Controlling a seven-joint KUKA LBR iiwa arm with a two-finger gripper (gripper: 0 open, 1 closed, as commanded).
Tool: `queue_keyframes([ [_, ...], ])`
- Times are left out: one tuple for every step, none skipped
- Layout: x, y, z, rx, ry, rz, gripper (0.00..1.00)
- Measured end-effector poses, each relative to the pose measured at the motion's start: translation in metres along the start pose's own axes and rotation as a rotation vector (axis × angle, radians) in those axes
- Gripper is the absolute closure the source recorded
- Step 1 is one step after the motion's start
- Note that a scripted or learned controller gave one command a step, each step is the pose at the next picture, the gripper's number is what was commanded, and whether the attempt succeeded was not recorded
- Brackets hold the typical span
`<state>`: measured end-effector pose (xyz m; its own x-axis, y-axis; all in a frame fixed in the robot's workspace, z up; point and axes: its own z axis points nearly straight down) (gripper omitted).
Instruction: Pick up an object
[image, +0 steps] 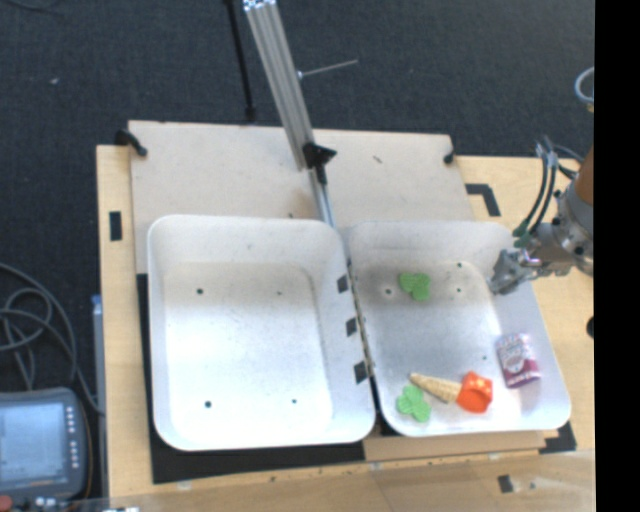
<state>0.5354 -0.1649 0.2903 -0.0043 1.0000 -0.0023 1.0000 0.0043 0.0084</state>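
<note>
The right bin (440, 245) holds a green toy (415, 287) near its back middle. A second green piece (412, 404), a tan cone (434, 386) and an orange block (475, 392) lie close together at its front. A pink-and-white packet (517, 359) rests by the right wall. My gripper (507, 270) hangs at the bin's right rim, above and behind the packet, with nothing seen between its fingers. It stands apart from every object.
The left bin (250, 330) lies beside the right one. A slanted metal pole (290, 95) rises from the back between the bins. Cables and a grey device (40, 440) sit off the bench at the left.
</note>
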Motion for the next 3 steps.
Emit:
queue_keyframes([
  [0.041, 0.004, 0.008, 0.006, 0.001, 0.000, 1.00],
  [0.098, -0.004, 0.012, 0.006, 0.002, -0.002, 1.00],
  [0.148, -0.009, 0.033, 0.008, 0.003, -0.001, 1.00],
])
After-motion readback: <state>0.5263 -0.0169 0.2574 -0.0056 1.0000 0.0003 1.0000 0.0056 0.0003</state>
